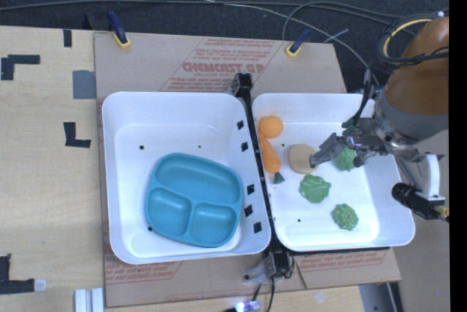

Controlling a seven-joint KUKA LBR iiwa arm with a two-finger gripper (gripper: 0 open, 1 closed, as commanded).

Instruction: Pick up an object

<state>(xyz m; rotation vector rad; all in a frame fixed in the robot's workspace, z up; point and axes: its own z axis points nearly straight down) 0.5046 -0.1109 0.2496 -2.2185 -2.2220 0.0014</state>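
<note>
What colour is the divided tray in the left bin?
Light blue; the tray shows clearly in the camera view.

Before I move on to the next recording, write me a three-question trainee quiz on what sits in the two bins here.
1. True or false: the blue divided tray lies in the left bin.
2. Multiple choice: which item lies nearest the gripper? A) the orange ball B) the tan round piece C) the green piece near the front edge
3. Fill in: the carrot-shaped piece lies along the ___ wall of the right bin.

Key: 1 true; 2 B; 3 left, against the divider between the bins.
</note>
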